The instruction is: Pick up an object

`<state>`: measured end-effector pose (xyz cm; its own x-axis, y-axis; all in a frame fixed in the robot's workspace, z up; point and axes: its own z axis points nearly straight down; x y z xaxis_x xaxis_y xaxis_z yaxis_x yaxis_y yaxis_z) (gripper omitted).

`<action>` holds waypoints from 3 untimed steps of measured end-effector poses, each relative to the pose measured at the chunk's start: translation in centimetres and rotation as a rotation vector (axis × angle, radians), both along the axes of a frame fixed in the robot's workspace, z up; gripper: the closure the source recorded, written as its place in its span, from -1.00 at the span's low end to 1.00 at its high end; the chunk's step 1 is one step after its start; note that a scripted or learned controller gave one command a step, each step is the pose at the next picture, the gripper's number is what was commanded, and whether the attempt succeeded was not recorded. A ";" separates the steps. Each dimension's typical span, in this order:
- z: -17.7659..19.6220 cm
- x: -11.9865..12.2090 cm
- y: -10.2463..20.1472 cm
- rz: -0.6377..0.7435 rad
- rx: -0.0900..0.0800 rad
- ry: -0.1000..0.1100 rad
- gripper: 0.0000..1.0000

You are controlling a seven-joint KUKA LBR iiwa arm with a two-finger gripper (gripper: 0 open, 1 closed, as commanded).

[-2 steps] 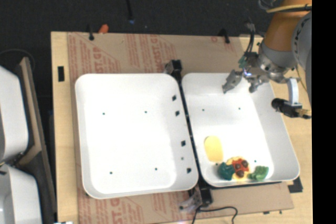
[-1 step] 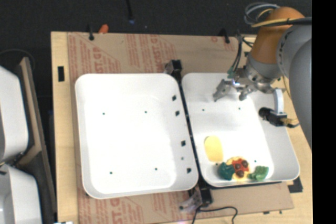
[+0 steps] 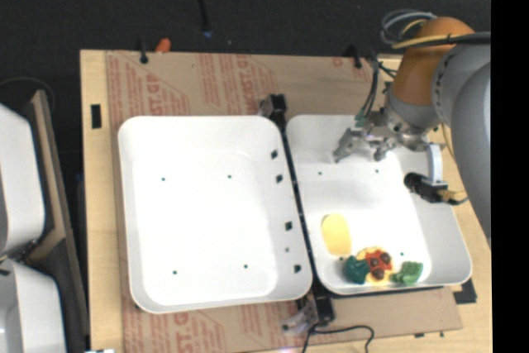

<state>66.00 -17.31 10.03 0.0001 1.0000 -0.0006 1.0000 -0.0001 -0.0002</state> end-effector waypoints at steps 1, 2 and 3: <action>1.2 0.1 -0.1 0.000 -0.001 -0.003 1.00; 7.6 0.5 -0.3 0.000 -0.001 -0.007 1.00; 12.9 0.6 -0.4 0.000 -0.001 -0.005 1.00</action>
<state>66.58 -17.68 22.94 0.0002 1.0000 -0.0012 1.0000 -0.0002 0.0052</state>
